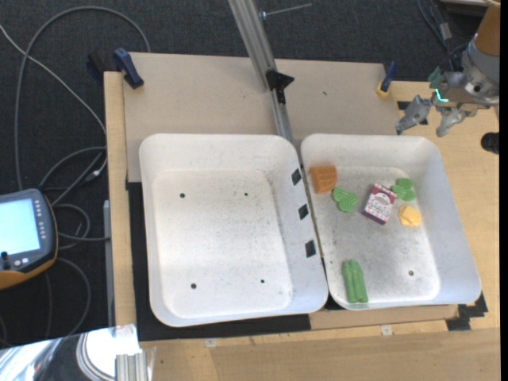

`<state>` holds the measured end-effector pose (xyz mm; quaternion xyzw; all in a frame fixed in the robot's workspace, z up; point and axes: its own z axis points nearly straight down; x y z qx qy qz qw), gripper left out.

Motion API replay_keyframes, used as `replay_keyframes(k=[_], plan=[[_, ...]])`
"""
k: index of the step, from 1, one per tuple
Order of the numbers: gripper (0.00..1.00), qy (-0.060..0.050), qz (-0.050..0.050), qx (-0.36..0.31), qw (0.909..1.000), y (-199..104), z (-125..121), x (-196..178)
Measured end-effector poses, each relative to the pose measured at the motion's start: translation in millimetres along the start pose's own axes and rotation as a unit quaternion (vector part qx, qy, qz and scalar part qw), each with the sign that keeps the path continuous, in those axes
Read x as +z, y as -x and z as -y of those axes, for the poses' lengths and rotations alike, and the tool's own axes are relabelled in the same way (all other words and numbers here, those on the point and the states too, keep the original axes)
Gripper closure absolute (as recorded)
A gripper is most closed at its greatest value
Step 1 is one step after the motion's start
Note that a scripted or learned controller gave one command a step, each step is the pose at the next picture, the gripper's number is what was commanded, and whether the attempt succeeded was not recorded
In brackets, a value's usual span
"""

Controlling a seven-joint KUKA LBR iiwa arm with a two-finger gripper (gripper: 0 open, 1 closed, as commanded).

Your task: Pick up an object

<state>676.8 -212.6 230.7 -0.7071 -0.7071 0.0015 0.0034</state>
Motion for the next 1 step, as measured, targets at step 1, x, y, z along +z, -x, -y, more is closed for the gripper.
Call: replay_keyframes(k=[1], plan=[[0.0,0.002,0.001,-0.001,1.0,-0.4,-0.5,-3.6]])
